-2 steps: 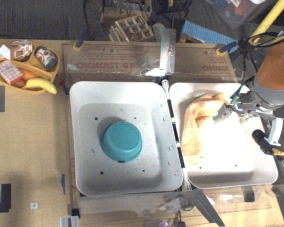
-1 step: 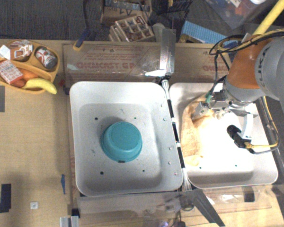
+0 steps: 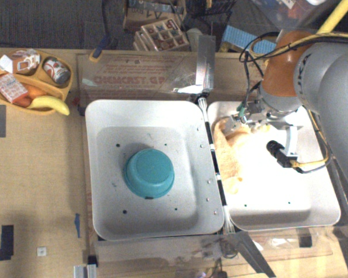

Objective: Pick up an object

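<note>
Seen from above, a teal bowl [image 3: 150, 173] sits upside down near the middle of the left white bin [image 3: 104, 120], touching no wall; beside it, the right white bin [image 3: 313, 210] shows a pale, tan-coloured item [image 3: 227, 136] lying against its left wall, too washed out in the glare to identify; the grey arm [image 3: 330, 77], with its orange band [image 3: 281, 68], reaches in from the right and hangs over the far part of the right bin, its hand [image 3: 246, 117] just beside the tan item's far end; whether the hand is apart or together cannot be told from this angle, and nothing is visibly held; on the tabletop [image 3: 35, 178] at far left, a yellow tray [image 3: 20, 100] carries a banana [image 3: 49, 103] and other toy foods.
</note>
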Controlling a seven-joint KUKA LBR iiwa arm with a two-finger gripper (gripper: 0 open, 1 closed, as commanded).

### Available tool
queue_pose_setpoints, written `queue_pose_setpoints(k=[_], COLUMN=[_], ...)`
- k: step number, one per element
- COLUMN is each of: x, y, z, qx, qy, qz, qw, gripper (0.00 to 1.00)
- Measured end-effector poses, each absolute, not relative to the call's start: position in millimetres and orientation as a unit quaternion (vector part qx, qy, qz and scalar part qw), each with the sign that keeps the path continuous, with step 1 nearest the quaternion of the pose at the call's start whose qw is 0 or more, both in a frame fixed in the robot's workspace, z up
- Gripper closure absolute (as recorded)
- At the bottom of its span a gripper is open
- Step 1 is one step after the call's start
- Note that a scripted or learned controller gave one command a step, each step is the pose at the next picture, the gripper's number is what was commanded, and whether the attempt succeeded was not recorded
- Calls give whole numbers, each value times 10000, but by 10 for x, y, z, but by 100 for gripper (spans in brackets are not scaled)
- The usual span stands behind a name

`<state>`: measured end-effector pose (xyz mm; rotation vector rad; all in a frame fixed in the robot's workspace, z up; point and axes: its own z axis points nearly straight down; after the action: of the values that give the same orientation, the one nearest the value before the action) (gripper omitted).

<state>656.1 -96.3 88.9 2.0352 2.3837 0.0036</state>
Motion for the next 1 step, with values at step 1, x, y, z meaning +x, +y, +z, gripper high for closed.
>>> queue_pose_setpoints(k=[1], x=[6575], y=[-960], z=[1008], qx=[6489], qy=[7608], qz=[27], qw=[56], gripper=[100])
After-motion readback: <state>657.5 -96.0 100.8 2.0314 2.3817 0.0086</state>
